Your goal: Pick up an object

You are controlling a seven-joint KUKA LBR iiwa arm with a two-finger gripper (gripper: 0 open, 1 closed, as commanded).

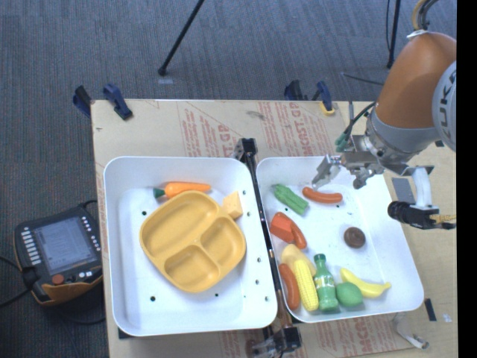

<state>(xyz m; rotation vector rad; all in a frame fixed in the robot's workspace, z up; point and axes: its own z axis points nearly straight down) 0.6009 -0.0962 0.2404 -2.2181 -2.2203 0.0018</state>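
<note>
1. Sausage [322, 195], the toy nearest the gripper [344, 171], lies just below its spread, empty fingers.
2. Gripper hangs over the right bin [395, 256] near its far rim; bare floor shows around the sausage.
3. Toward the near rim, toys crowd: one corn cob [305, 283], one bottle [323, 283], one banana [364, 283].
4. Left bin [123, 274], well apart: one yellow tray [193, 250], one carrot [183, 189].

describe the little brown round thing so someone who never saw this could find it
Look in the right-hand white bin, on its right side. The small dark brown round object lies alone on bare floor there, above the yellow banana and below the red sausage. It is the sole brown, ball-like piece; its neighbours are long and bright.
</note>
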